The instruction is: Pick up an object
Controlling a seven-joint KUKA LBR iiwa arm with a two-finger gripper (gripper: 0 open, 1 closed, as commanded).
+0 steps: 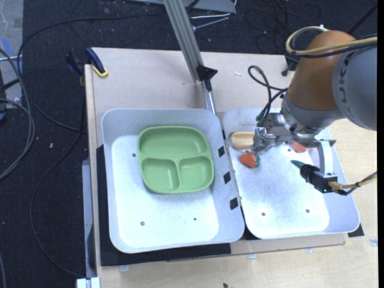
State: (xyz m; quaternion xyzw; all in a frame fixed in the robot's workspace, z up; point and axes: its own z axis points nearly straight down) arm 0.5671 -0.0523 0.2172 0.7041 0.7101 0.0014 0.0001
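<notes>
In the right bin (300, 221) a small red-orange toy with a green tip (248, 159) lies near the left wall. A tan, roll-shaped object (240, 140) rests just behind it. My gripper (260, 145) hangs low over the bin's back left part, right beside the tan object and just above and to the right of the red toy. No object shows between its jaws. Another red piece (299, 148) peeks out from under the wrist.
The left bin (168, 221) holds a green divided plate (176, 159). A black connector on a yellow cable (317, 177) hangs over the right bin's middle. A slanted metal pole (186, 35) rises behind the bins. Black clips (228, 176) sit along the divide between the bins.
</notes>
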